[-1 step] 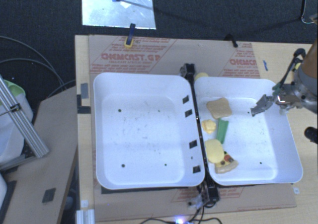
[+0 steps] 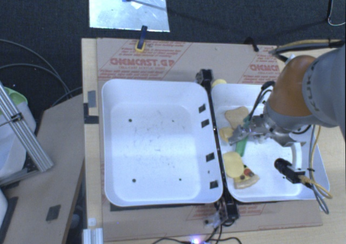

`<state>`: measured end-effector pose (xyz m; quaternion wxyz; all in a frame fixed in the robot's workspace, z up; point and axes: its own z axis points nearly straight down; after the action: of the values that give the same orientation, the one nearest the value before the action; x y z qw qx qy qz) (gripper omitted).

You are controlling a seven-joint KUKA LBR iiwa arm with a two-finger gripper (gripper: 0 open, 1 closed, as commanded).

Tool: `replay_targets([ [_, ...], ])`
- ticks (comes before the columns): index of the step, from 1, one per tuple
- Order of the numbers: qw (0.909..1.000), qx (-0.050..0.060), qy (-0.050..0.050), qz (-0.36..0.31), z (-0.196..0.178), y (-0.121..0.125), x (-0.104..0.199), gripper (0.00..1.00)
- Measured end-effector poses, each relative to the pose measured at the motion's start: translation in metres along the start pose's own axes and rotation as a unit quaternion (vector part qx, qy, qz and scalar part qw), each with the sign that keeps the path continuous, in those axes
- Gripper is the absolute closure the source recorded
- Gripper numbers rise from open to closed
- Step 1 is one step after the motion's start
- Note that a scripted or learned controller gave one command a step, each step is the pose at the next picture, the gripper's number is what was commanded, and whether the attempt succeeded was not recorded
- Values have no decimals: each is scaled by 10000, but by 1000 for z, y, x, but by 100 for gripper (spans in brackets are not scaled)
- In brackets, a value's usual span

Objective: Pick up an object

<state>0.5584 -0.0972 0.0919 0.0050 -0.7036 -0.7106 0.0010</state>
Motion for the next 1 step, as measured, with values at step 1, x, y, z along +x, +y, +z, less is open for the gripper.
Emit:
replay_targets([
  [1,10000,-56,-29,36,-18,2,-6,100],
])
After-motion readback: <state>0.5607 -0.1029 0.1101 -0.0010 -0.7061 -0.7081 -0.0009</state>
